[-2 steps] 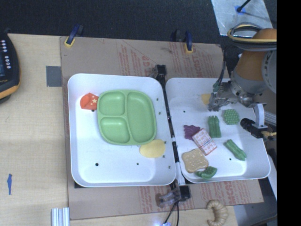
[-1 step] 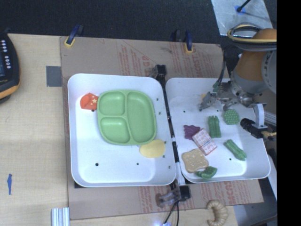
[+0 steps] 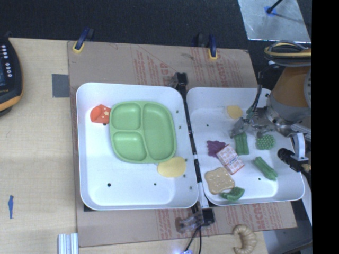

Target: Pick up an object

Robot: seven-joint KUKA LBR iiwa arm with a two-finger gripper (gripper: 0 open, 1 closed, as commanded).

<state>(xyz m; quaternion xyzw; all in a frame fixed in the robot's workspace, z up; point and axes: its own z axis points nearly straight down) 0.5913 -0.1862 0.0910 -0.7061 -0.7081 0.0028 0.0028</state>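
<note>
Camera view had my gripper (image 3: pixel 241 133) low in the right bin (image 3: pixel 280 194), near its top right area. I honestly couldn't tell how it was set from that angle. It sat right at the top end of a green stick (image 3: pixel 242 143), so I'd say I was at the grasp step, not lifting yet. Next move would've needed a clean close on that stick and a straight pull up.

It was crowded around there: a green bumpy ball (image 3: pixel 265 141) just beside, a purple piece (image 3: pixel 215 147) and a pink packet (image 3: pixel 230 159) near, plus a yellow disc (image 3: pixel 234 111) above. The left bin (image 3: pixel 95 189) held a green tray (image 3: pixel 143 131), well apart, so no bother.
</note>
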